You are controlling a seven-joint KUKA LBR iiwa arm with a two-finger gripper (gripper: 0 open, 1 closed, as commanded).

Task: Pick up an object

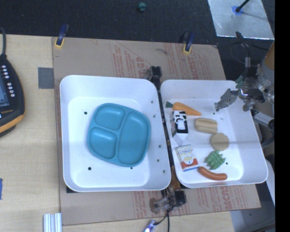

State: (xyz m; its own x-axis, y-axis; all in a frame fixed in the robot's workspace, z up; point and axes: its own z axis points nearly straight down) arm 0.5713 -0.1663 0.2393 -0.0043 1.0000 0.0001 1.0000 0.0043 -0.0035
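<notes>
Reaching in from the right edge, the arm (261, 83) hangs over the upper right corner of the right bin (246, 144), with the gripper (225, 102) pointing down and to the left. Whether the claw is spread or pressed together cannot be told at this size, and nothing shows between its tips. It sits above bare white floor, apart from every object.

Several small things lie in the right bin. An orange carrot (186, 109) rests near the top left, tilted, and just below it a black and white packet (180, 123) lies along the left wall. A tan bread roll (206, 125) sits right of that packet, and a round beige piece (219, 141) lies just below the roll. Further down are a small white and red carton (186, 157), a green leafy piece (214, 159) and a red-orange sausage (212, 174) close to the bottom wall.

The left bin (72, 129) holds a blue divided plate (119, 134) near its middle. Both bins stand side by side on a cardboard sheet (111, 57) held by clamps at its top edge. A pendant (2, 95) with a screen lies on the bench at the far left.
</notes>
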